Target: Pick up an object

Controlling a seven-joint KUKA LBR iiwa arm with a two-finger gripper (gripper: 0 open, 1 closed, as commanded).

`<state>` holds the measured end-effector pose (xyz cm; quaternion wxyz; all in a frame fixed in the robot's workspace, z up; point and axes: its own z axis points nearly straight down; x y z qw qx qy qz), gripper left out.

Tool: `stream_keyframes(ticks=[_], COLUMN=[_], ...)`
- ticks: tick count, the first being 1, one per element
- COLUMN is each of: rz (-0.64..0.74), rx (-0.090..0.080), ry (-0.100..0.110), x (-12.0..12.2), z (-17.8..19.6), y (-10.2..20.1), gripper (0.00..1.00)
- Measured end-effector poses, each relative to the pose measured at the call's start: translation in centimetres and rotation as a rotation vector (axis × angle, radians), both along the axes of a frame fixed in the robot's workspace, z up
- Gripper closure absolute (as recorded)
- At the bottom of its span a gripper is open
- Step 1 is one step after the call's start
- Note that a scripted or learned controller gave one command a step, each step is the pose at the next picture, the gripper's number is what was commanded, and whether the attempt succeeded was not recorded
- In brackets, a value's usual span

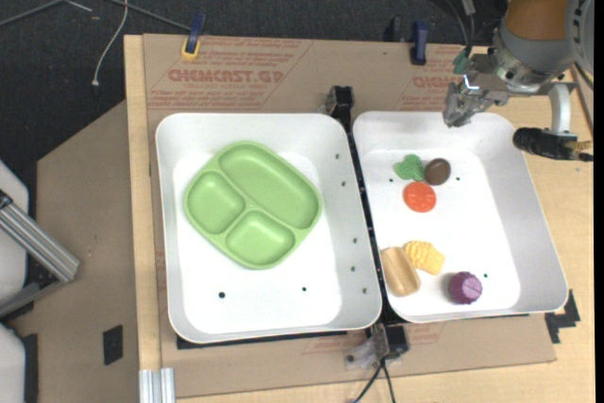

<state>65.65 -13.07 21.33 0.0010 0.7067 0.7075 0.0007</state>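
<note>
Objects to pick, 6 of them, all lie in the right bin (528, 203), and none is between the fingers yet. Going left to right, with that bin as the landmark: the left bin (189, 297) just beside it carries a green tray (252, 203) with 3 compartments. Inside the right bin's near left corner sit a tan bread piece (399, 271) and a yellow corn (424, 256), touching. Up the bin's middle, a red tomato (420, 196) lies below a green leaf (409, 168) and a brown ball (437, 171), all 3 bunched tight. A purple piece (463, 287) sits alone near the front wall. The gripper (460, 111) hangs over the bin's far rim, and whether its fingers are spread, I cannot tell.

Risk, as I judge it: a descent from here meets the rim or bare floor, and in that tight cluster a finger could shove a neighbour aside.

Red print on the cardboard beyond the bins reads roughly "CHEMCAST GP".
</note>
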Motion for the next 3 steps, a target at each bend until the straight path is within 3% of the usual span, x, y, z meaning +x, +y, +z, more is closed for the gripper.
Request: stream_keyframes(ticks=[2, 3], rz=[0.003, 0.005], rx=[0.003, 0.004], ry=[0.005, 0.006], x=[-3.1, -5.9], z=[1.3, 2.1], y=[8.4, 13.9], gripper=[1.0, 1.0])
